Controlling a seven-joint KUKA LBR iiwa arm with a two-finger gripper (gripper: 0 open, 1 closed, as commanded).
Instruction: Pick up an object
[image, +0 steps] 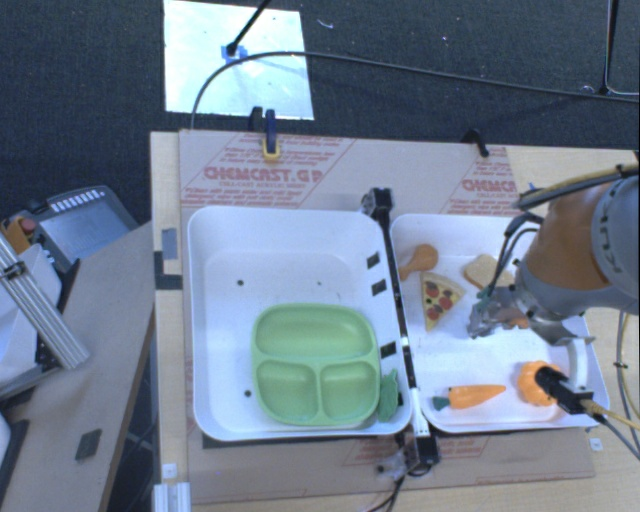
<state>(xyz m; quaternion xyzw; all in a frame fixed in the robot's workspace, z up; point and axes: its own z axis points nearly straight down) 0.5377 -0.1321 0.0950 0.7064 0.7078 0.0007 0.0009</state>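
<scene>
Desk (330, 160): a pale wooden board carrying two shallow white plastic bins side by side; the grey arm with the orange band (570, 245) is reached in over the right bin.
Right bin (455, 225): the bin under the hand; all the small toy foods are lying in it.
Left bin (215, 300): well to the left of the hand; a light green three-compartment plastic tray (315, 362) is lying in it.
Hand (484, 322): held low over the middle of the right bin; nothing is seen between its fingers, and how far open they are cannot be told.
Key relation: the flat triangular toy pizza slice (438, 298) is judged the nearest thing, just left of the hand and slightly further back.
Pizza slice axis: long axis running front to back, the tip pointed forward.
Orange toy carrot (470, 396): in front of the hand, long axis left to right, the green end to the left.
Other pieces: a tan toy drumstick (416, 260) lying behind and left; a round orange toy (535, 383) lying in front and right.
</scene>
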